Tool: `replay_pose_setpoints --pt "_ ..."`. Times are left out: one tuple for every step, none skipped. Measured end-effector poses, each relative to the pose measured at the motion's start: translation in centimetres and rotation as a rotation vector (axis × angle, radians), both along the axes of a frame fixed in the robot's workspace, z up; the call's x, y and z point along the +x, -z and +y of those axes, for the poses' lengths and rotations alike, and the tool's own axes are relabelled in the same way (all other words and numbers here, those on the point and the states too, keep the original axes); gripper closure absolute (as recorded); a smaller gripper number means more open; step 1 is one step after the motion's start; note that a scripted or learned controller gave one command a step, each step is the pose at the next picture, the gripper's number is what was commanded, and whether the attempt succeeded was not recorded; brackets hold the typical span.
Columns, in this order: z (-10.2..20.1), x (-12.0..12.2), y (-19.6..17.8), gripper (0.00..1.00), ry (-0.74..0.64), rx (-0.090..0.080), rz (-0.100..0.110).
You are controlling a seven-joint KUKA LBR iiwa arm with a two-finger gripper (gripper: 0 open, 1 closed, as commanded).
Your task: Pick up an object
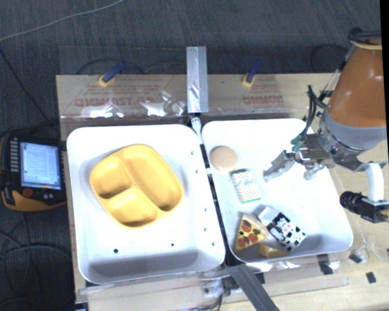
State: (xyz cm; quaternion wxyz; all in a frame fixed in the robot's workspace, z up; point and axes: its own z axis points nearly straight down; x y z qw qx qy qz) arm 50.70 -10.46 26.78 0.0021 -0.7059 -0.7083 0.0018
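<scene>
Your tool hangs over the right bin, fingers spread, gripping nothing. At its nine o'clock lies the card; cookie at ten; pizza and dice near seven.

A robot lab: white bins on a plywood bench, teach pendant, floor cables.

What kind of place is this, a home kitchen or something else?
Most likely a robotics lab, not a kitchen. A grey and orange arm reaches over two white bins holding toy items such as a pizza slice and a yellow divided tray. A control pendant lies on the carpet beside the bench.
</scene>
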Motion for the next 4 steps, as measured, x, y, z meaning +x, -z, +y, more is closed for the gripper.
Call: replay_pose_setpoints --pt "0.4 1.1 17.4 0.00 -0.030 0.001 -0.003" --pt "-4.5 10.4 17.9 0.00 0.196 -0.002 -0.015" --pt "-4.5 4.3 12.3 0.00 0.243 -0.001 0.001" --pt "-8.4 5.0 17.3 0.00 0.274 0.002 -0.023"
